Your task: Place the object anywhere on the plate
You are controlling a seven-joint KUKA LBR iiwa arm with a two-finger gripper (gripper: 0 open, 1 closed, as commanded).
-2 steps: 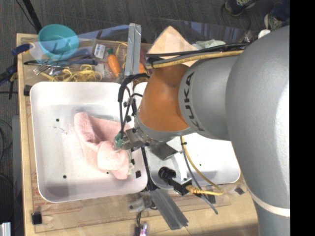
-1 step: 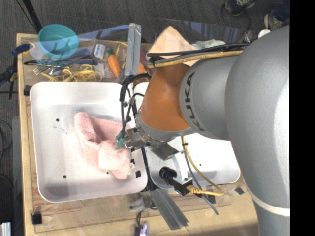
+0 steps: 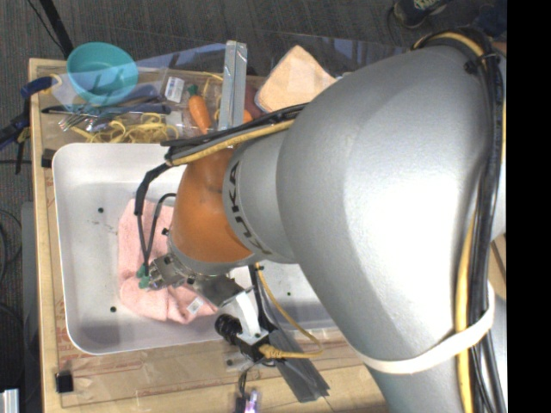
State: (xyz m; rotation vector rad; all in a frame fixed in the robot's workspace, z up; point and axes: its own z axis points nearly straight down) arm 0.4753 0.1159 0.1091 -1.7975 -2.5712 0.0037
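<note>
A pink plate (image 3: pixel 131 231) lies in the left white bin (image 3: pixel 82 196), mostly covered by the arm. The arm's orange band (image 3: pixel 202 213) and wrist hang right over the plate. The gripper (image 3: pixel 153 275) reaches down onto the plate's near part, with a bit of green at its tip. The wrist hides the fingertips and whatever lies under them. I cannot make out the object to be placed.
Behind the bin stand a teal bowl (image 3: pixel 102 69), yellow noodle-like clutter (image 3: pixel 129 127), a carrot (image 3: pixel 199 113), an upright metal piece (image 3: pixel 232 80) and a tan sponge-like block (image 3: pixel 293 80). The large grey arm (image 3: pixel 379 196) covers the right half of the scene.
</note>
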